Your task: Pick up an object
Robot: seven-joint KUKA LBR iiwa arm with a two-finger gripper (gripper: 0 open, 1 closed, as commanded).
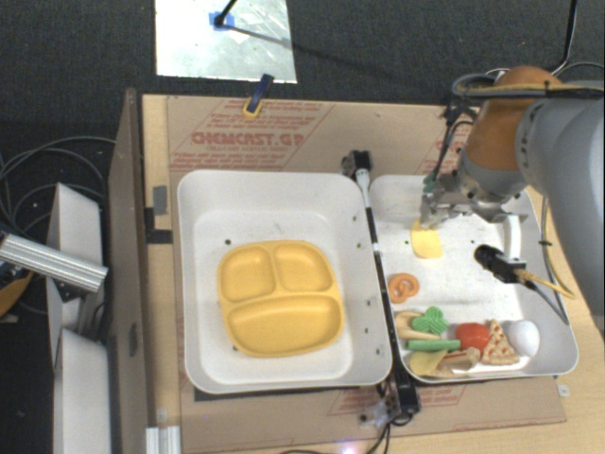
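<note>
The gripper (428, 218) hangs low over the far part of the right bin (558, 348), and whether it is open or closed cannot be told; nothing is seen in its hold. A yellow block (427, 244) lies on the bin floor just below it. Nearer the camera lie an orange pretzel-shaped toy (404, 288), a green toy piece (432, 322), a red toy (473, 335), a pizza slice (502, 350) and a white egg (522, 337). The left bin (200, 253) holds a yellow divided plate (280, 298).

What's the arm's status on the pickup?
Gripper directly over yellow block, right bin. Grasp not confirmed. Orange ring close by, not touching the block.
</note>
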